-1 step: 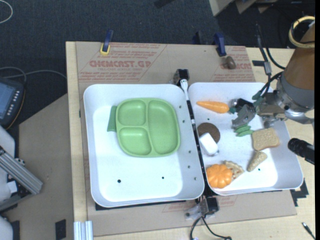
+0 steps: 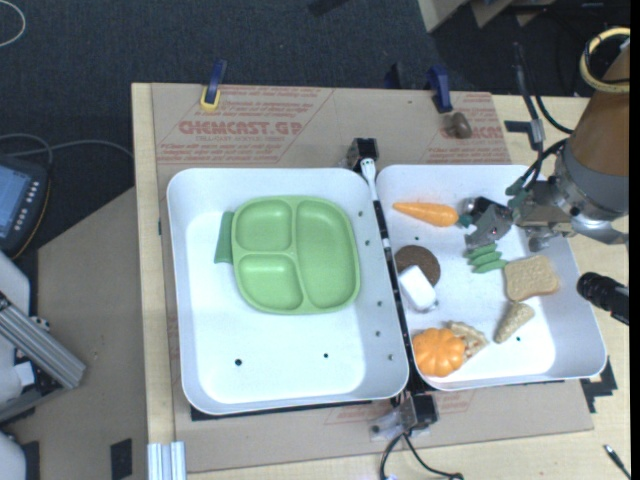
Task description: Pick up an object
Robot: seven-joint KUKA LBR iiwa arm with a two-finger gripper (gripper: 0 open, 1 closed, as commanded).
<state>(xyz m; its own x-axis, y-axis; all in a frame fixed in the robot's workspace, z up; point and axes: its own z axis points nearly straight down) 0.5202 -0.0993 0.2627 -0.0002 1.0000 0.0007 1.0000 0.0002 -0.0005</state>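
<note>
Two white bins sit side by side on the bench, and the right bin (image 2: 590, 340) serves as the landmark. Inside it, near its upper edge, lies a carrot (image 2: 426, 212). Just right of the carrot, the gripper (image 2: 487, 225) hangs low over the bin's upper middle, the grey arm (image 2: 592, 163) reaching in from the bin's right side. How far the pincer is spread cannot be told from this slant, and nothing can be made out in its grasp. A small green piece (image 2: 486, 259) lies directly below the gripper tip, very near it; contact cannot be judged. Toward the bin's right side rests a bread slice (image 2: 530, 278), with a tan wedge (image 2: 514, 322) just beneath it. By the bin's left wall sit a brown disc (image 2: 417, 262) and a white block (image 2: 417, 288), touching each other. At the bin's lower left is an orange pumpkin (image 2: 440, 352), with a pale scrap (image 2: 467, 335) against its upper right. Left of the landmark bin, the left bin (image 2: 200, 298) holds a green divided tray (image 2: 295, 253).
</note>
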